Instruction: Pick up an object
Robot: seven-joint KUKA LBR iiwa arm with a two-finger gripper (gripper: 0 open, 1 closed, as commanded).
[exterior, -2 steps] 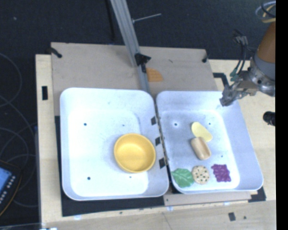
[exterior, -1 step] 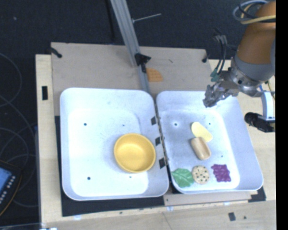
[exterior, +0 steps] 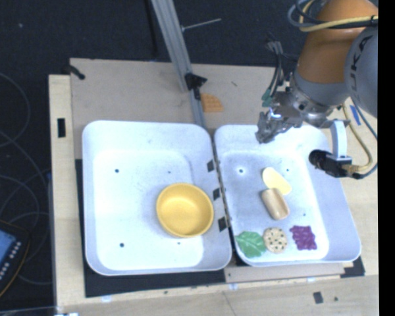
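My gripper [exterior: 266, 134] hangs over the far edge of the right bin [exterior: 329, 242], with nothing seen between its fingers. Below it in that bin lie a pale yellow oval piece [exterior: 276, 180] and a tan cylinder [exterior: 274, 204], touching each other. Along the bin's near edge sit a green leaf-shaped item [exterior: 251, 243], a round cookie [exterior: 275, 239] and a purple grape cluster [exterior: 303, 237]. A yellow bowl [exterior: 184, 209] stands upright in the left bin [exterior: 118, 176], near its right side.
A grey metal rail [exterior: 174, 45] slants from the top down to the gap between the bins. A small orange tag [exterior: 210, 103] lies on the bench behind the bins. A tablet [exterior: 0, 255] sits off the bench at the lower left.
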